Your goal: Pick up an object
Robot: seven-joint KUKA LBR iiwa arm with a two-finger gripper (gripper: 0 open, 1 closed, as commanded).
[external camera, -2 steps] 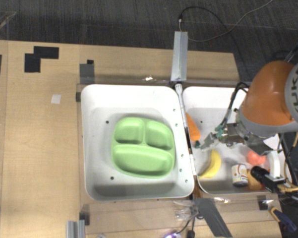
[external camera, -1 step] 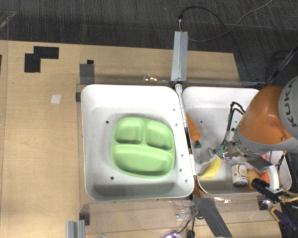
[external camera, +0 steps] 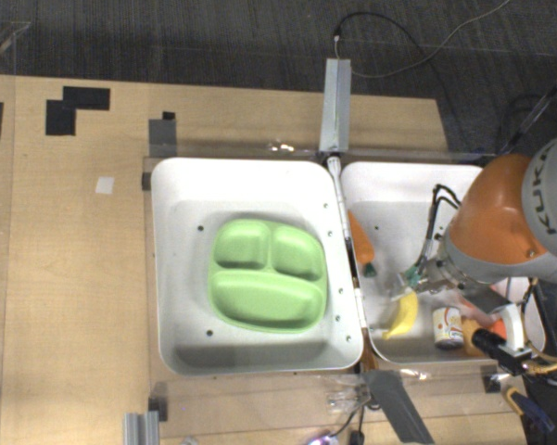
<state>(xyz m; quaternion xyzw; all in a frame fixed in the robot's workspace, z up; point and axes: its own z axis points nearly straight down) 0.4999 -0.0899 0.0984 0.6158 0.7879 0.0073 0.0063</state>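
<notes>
Banana [external camera: 401, 315] lies nearest us in the right bin [external camera: 389, 188], beside a can [external camera: 448, 326]; we judge it light, soft, easily bruised, best pinched across its middle. Its long axis runs near to far, tip toward the gripper [external camera: 424, 274], whose grip state we cannot tell.

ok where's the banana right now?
The banana lies in the right bin, near its front left corner, just left of a small can and below the carrot by the divider.
</notes>
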